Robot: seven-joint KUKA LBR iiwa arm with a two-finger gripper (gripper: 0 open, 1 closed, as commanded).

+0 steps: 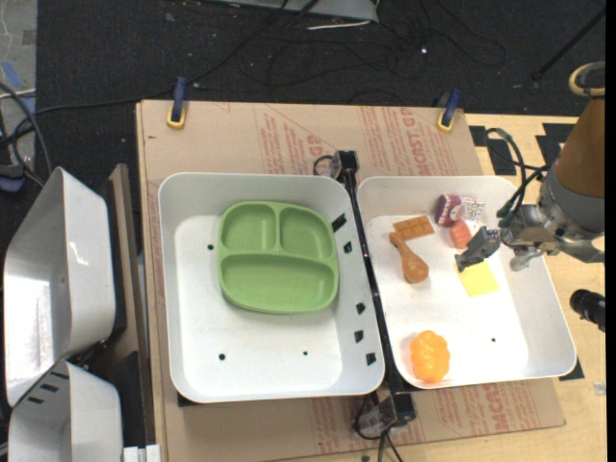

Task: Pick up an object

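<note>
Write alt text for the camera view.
A robot gripper hangs over the right bin, just above a yellow block, near a red piece, brown spatula and orange fruit. The left bin holds a green divided plate.

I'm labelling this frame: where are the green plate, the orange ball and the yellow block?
green plate (279, 258), camera view, divider ridge.
orange ball (430, 354), camera view, its middle.
yellow block (478, 280), camera view, top face.

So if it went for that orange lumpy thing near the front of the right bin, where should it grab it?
Probably straight down from above, fingers closing across the middle of the orange object. It looks rounded and lies alone on the right bin's floor, so there is room on either side.
</note>
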